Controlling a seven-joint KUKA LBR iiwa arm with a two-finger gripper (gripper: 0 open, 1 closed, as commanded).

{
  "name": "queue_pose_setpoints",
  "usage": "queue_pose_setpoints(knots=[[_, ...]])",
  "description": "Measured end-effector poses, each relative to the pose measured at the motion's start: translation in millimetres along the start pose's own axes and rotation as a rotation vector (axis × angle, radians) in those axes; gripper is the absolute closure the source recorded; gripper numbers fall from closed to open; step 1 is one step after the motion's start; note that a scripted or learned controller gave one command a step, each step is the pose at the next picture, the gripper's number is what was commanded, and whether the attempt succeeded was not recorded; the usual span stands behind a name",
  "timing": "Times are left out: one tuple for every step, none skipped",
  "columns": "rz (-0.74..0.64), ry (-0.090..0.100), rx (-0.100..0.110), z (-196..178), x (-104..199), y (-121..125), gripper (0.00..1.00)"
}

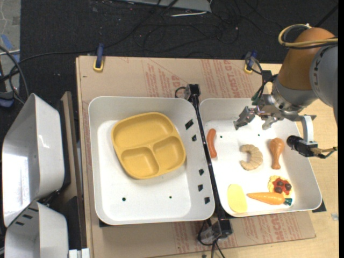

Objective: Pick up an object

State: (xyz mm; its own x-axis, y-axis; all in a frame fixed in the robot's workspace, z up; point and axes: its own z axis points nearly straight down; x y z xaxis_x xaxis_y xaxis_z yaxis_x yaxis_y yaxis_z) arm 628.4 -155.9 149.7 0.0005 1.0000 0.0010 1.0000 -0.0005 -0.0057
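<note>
Croissant [251, 157] lies mid right bin [226, 109], between a sausage [212, 143] and a drumstick [277, 150]. Gripper [256, 117] hovers over the far part, fingers spread and holding nothing, seemingly poised to descend.

A robotics lab: a grey arm with an orange band [301, 63] reaches over two shallow white plastic bins [102, 144] on a cardboard-covered bench [156, 74], with loose black cables [134, 20] on dark floor.
</note>
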Motion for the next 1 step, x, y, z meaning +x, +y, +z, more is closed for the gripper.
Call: queue_pose_setpoints(knots=[[0.000,0.000,-0.001,54.0,0.9,-0.8,0.00]])
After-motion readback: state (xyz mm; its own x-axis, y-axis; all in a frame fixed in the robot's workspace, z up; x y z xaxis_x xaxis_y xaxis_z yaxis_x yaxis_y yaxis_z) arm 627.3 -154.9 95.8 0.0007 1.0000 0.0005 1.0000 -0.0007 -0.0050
